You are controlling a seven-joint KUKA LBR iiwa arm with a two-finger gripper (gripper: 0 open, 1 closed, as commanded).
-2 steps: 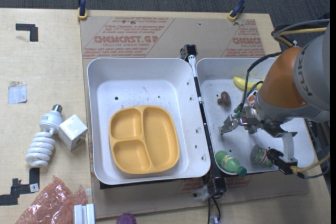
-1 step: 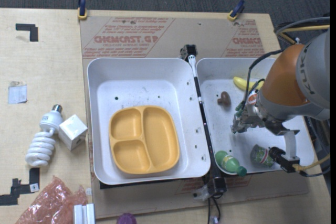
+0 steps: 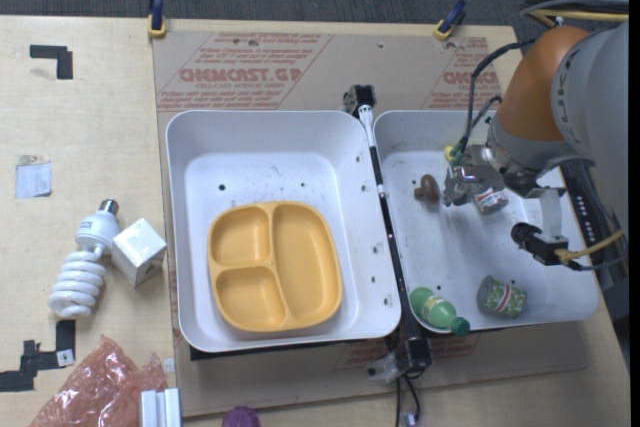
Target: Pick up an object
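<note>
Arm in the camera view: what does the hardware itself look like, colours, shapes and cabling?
The arm has rounded grey housings with an orange band above the wrist. Black and yellow cables loop over its top and trail down its side. The hand is a small metallic assembly with greenish fittings.

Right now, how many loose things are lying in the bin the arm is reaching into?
3, maybe more hidden under the arm: a small brown object near the gripper, a green toy at the front edge, a crumpled green item beside it.

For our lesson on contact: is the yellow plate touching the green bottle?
Apart. The camera view shows the plate in the left bin and the bottle in the right bin, bin walls between them.
</note>
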